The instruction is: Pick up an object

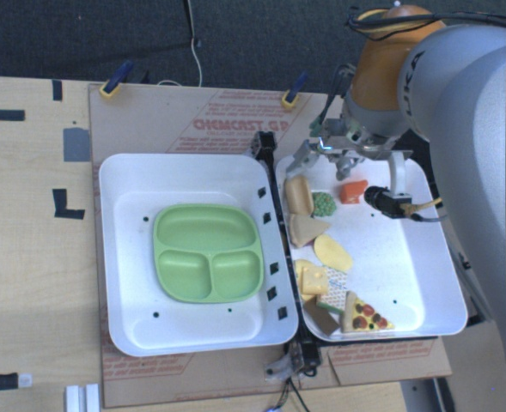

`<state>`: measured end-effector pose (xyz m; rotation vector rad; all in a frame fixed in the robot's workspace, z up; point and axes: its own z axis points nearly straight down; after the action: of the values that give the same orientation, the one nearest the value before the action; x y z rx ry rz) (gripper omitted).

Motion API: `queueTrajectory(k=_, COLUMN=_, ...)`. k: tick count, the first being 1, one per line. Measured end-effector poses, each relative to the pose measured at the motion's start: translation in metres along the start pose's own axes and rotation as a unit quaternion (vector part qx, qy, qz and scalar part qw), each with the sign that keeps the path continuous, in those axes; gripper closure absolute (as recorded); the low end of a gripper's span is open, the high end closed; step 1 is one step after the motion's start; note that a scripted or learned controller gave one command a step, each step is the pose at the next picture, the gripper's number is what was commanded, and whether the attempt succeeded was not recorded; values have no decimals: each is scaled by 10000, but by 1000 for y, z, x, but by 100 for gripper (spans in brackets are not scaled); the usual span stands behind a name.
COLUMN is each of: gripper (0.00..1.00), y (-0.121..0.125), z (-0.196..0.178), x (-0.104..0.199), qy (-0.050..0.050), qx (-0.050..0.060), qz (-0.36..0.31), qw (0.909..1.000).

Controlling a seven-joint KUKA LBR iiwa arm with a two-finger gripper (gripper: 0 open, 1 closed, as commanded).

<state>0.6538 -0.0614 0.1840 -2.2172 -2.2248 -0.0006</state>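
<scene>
Hand [345, 163] hovering over the far end of the right bin [424, 269]; its grip cannot be told.

From left: the left bin [124, 230] on the bench [29, 256] holds a green divided plate [208, 253]. Along the right bin's left side lie toy foods: a bread piece [298, 194], a green broccoli [323, 203], a yellow slice [332, 251], cheese [313, 279] and a pizza slice [362, 314] at the near end. An orange piece [353, 192] lies just near of the hand.

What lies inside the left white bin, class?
A green divided plate lies in the left bin, its three compartments bare. Whatever sits beneath the plate is covered.
</scene>
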Motion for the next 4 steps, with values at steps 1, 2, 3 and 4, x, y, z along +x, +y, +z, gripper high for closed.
queueTrajectory(k=1, gripper=0, y=15, z=0, x=11, qy=-1, qx=1, qz=8, qw=10000)
queueTrajectory(k=2, gripper=0, y=14, z=0, x=24, qy=-8, qx=5, qz=13, qw=10000)
queueTrajectory(k=3, gripper=0, y=-20, z=-17, x=-3, qy=-10, qx=9, qz=25, qw=10000)
queueTrajectory(k=4, gripper=0, y=-15, z=1, x=4, qy=-11, qx=14, qz=14, qw=10000)
